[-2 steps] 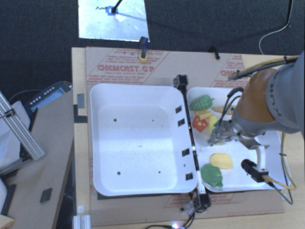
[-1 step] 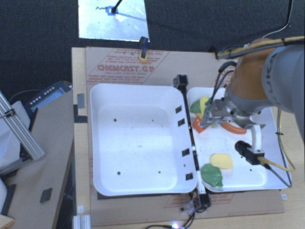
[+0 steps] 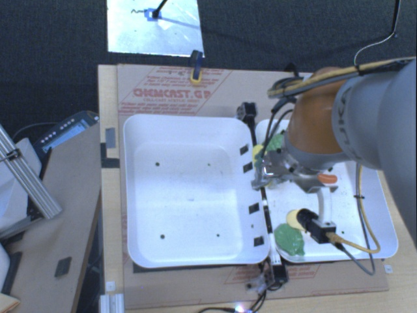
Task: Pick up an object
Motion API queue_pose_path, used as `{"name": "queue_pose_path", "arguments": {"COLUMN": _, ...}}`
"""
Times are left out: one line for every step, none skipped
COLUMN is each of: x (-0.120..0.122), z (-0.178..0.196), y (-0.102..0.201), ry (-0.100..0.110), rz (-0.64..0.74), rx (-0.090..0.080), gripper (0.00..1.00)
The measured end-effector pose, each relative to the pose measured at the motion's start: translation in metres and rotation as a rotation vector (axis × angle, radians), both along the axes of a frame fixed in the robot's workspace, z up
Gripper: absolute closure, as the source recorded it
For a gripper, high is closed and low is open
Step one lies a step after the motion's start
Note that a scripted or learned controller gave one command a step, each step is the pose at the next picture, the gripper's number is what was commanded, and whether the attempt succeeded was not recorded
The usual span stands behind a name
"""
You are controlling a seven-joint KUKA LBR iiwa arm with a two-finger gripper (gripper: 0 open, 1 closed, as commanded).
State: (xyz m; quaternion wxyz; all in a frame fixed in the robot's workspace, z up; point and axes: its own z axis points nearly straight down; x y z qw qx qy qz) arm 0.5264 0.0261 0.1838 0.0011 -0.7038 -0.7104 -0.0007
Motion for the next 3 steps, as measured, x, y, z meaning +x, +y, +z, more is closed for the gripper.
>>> {"name": "queue_pose_path", "arguments": {"x": 0.041, "z": 0.056, "y": 0.057, "ry": -0.009, "rz": 0.001, "rx": 0.001, "gripper": 1.00}}
{"name": "queue_pose_path", "arguments": {"x": 0.025, "z": 0.260, "y": 0.038, "ry": -0.021, "rz": -0.005, "rx": 0.000, "gripper": 1.00}}
{"name": "queue_pose_path", "arguments": {"x": 0.053, "z": 0.065, "y": 0.101, "ry": 0.009, "rz": -0.001, "rx": -0.003, "gripper": 1.00}}
